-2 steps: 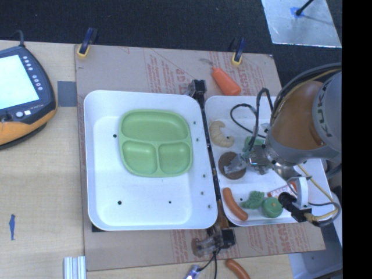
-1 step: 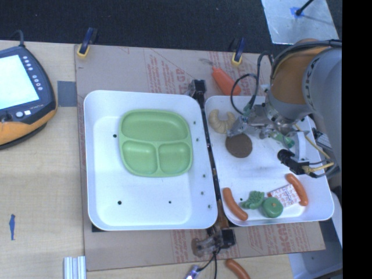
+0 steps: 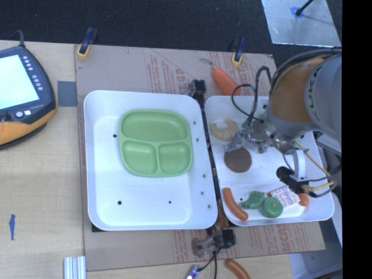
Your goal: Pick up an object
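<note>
While the gripper (image 3: pixel 247 137) hovers in the right bin (image 3: pixel 325 214) btwn croissant (image 3: pixel 222 131) & brown disc (image 3: pixel 238 160), finger state can't be told.

Bright even overhead light, soft shadows, slightly soft focus

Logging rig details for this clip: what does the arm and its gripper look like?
The arm is bulky and rounded, grey with a broad orange band above the wrist. Black cables loop beside it, toward a small metallic gripper over the right bin.
</note>
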You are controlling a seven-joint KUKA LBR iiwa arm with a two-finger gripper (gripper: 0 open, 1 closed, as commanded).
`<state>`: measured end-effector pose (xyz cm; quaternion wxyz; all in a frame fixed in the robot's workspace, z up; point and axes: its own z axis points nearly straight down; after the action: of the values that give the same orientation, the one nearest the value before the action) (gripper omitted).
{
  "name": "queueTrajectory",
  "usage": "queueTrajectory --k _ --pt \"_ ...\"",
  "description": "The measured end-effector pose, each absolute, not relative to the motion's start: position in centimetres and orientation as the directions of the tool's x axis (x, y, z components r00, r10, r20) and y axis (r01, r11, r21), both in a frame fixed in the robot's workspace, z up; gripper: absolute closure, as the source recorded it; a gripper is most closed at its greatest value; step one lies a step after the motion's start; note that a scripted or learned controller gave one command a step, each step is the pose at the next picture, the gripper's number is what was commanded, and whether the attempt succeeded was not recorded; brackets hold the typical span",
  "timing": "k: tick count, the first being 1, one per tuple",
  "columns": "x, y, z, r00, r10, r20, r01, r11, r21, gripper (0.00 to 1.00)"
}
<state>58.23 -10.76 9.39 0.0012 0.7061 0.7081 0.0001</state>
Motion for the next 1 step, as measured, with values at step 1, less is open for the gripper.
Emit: queueTrajectory --k 1 --pt "55.94 -11.19 9.38 -0.005 1.0 -0.002 1.0 0.005 0.002 0.0"
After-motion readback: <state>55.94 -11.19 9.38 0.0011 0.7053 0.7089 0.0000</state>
